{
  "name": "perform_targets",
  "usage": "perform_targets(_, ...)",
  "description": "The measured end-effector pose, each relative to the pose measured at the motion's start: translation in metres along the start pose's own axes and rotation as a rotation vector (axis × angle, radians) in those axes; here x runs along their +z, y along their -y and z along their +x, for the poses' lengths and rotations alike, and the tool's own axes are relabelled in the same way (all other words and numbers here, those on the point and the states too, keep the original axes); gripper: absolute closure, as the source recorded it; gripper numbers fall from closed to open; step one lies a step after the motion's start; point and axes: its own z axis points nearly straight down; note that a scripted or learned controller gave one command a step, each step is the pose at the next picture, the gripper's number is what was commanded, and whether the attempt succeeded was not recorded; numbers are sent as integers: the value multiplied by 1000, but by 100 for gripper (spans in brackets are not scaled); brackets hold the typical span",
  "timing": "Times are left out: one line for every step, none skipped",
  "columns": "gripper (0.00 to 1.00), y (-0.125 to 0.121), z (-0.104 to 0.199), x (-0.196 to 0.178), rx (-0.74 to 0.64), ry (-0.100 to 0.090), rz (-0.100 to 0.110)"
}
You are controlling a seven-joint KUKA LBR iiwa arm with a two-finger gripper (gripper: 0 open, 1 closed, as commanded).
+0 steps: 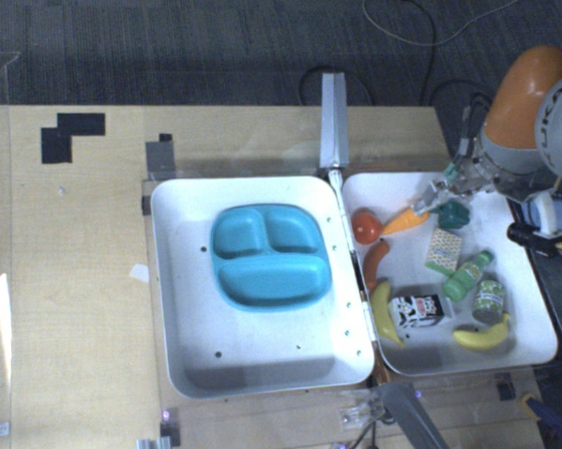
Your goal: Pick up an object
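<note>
Nearest me, a yellow plastic banana [482,335] lies by the right white bin's [541,346] near edge. At its far edge my pincer [436,198] stands spread apart above the orange plastic carrot [403,221], touching nothing.

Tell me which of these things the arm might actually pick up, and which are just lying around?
Could be picked:
carrot
tomato
two bananas
green bottle
milk carton
green can

Just there:
blue divided plate
cables
</note>
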Motion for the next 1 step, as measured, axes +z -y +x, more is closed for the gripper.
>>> perform_targets(0,-2,59,8,-110,1,-9)
